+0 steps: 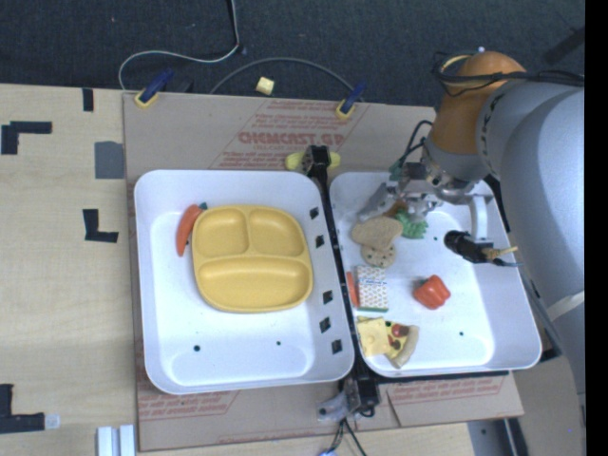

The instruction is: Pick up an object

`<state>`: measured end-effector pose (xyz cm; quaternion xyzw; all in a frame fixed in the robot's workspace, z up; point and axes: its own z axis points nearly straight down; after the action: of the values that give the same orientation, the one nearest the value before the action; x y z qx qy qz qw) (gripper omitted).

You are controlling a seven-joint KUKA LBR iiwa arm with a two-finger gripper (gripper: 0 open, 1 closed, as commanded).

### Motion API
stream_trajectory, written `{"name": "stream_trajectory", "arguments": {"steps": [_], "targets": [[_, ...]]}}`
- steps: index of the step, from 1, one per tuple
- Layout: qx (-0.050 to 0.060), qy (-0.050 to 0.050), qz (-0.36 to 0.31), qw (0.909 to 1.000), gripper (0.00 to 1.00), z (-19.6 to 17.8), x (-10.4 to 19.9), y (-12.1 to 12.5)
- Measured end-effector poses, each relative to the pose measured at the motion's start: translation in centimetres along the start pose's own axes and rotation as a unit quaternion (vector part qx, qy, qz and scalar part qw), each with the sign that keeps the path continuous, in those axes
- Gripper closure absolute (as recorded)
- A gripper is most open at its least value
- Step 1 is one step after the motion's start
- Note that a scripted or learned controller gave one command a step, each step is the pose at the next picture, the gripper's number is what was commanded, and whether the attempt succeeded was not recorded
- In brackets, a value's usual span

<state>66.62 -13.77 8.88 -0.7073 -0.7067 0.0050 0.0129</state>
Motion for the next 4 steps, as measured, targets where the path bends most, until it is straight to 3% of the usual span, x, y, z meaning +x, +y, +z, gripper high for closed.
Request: {"name": "stream_trajectory", "arguments": {"steps": [1,2,3,4], "targets": [[-0.017,-0.005,-0.001,0.9998,0.0,0.0,-1.0,0.5],[-0.016,-0.006,-0.002,0.9998,0.0,0.1,2.8,0.4],[-0.009,-0.007,-0.002,0.9999,1.0,-0.7,2.5,0.1],[-0.015,-0.004,-0.004,0.9999,1.0,-9.9,10.3,-5.1]]}}
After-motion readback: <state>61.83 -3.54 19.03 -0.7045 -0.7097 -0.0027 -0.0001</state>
